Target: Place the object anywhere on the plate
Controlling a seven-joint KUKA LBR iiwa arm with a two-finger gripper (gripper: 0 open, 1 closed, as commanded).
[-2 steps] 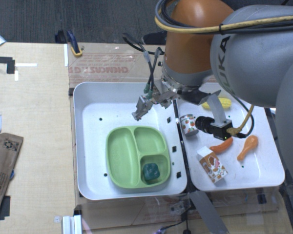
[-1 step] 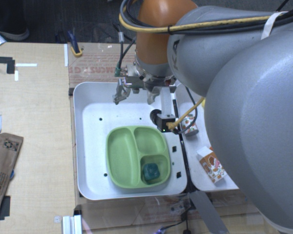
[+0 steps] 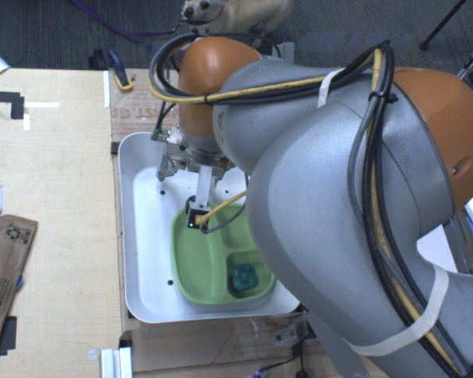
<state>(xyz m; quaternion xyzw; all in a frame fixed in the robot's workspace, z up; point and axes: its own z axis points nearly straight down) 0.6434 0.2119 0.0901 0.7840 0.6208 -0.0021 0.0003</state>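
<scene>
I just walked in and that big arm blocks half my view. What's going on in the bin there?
A grey robot arm with an orange band reaches in over a shallow white bin. Its end effector hangs over the upper part of the bin, just above the edge of a green divided plastic plate. A small teal object lies in one compartment of the plate, apart from the end effector, so the placing looks done.

The grey arm (image 3: 339,211) covers the right part of the white bin (image 3: 146,242) and the right rim of the green plate (image 3: 199,268). The left edge cuts off a brown cardboard piece (image 3: 4,274).
</scene>
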